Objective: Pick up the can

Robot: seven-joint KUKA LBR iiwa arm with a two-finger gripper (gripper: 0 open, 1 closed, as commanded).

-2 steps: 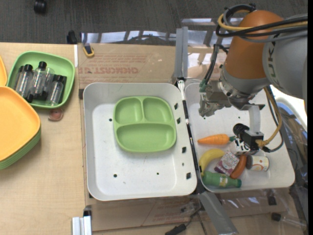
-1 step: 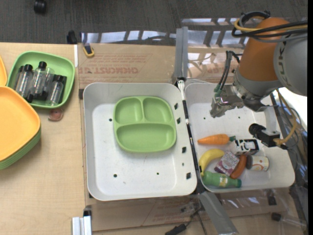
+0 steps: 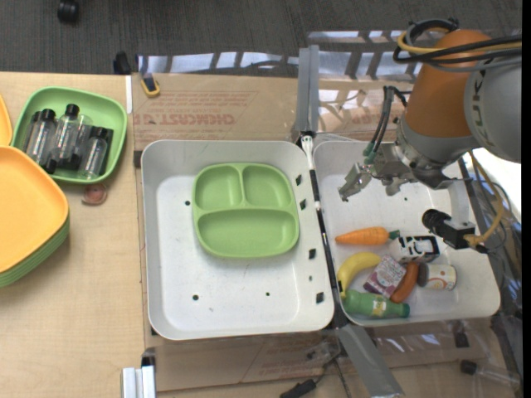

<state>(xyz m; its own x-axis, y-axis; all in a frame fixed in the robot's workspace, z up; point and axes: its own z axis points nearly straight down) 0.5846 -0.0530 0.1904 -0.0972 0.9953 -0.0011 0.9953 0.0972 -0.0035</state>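
Note:
A small pale can (image 3: 440,277) lies on its side near the front right of the right bin (image 3: 332,160). It touches a brown sausage (image 3: 406,282) on its left. My gripper (image 3: 369,184) hangs over the back part of that bin, well behind and to the left of the can. Its two fingers stand apart, open, with nothing between them. The orange wrist band (image 3: 444,89) sits above and to the right of the fingers.
In the right bin lie a carrot (image 3: 362,237), a banana (image 3: 357,268), a green bottle (image 3: 375,306), a pink pouch (image 3: 383,274) and a black-and-white item (image 3: 419,245). The left bin (image 3: 166,247) holds a green divided plate (image 3: 245,208). A green tray of bottles (image 3: 70,133) and orange plates (image 3: 29,214) sit far left.

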